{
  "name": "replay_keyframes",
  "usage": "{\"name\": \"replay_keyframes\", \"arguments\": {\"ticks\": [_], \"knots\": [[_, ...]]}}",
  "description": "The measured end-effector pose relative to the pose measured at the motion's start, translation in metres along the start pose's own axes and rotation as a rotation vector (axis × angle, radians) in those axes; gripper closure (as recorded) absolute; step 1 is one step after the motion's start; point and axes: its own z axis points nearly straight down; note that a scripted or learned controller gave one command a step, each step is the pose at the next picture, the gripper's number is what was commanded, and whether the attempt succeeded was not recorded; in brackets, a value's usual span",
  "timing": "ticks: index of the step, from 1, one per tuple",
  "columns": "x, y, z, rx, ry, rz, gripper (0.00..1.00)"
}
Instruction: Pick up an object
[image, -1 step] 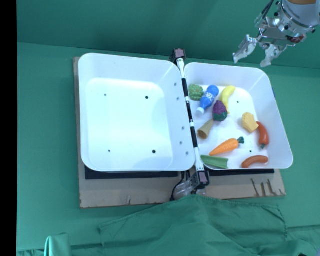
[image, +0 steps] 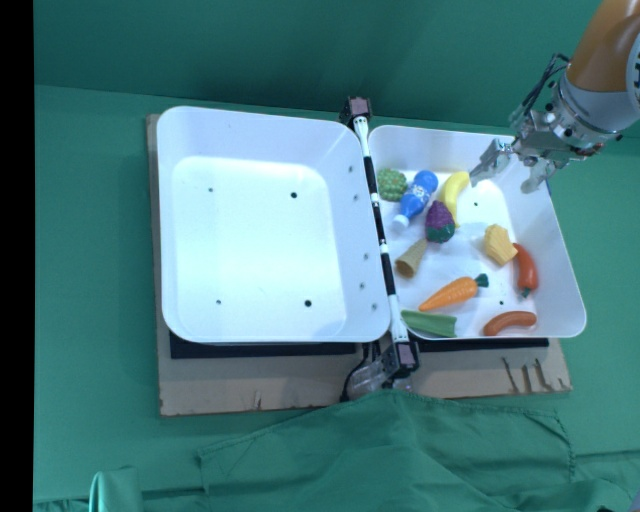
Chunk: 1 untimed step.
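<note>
Overhead, claw (image: 511, 166) is seen spread open above far right corner of right bin (image: 565, 290), nothing held between fingers. Toys are scattered in right bin: green broccoli (image: 391, 184), blue bottle (image: 415, 196), yellow banana (image: 455, 190), purple grape cluster (image: 439, 222), cone (image: 410, 257), carrot (image: 453, 292), green pod (image: 429, 323), two red-orange sausages (image: 509, 322), yellow piece (image: 499, 244). Banana lies nearest claw. Left bin (image: 190, 130) sits beside right bin on green counter (image: 90, 250).
</note>
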Motion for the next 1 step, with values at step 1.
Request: {"name": "replay_keyframes", "arguments": {"ticks": [1], "knots": [[-0.0097,-0.0087,0.1024,-0.002,0.000,-0.003,0.00]]}}
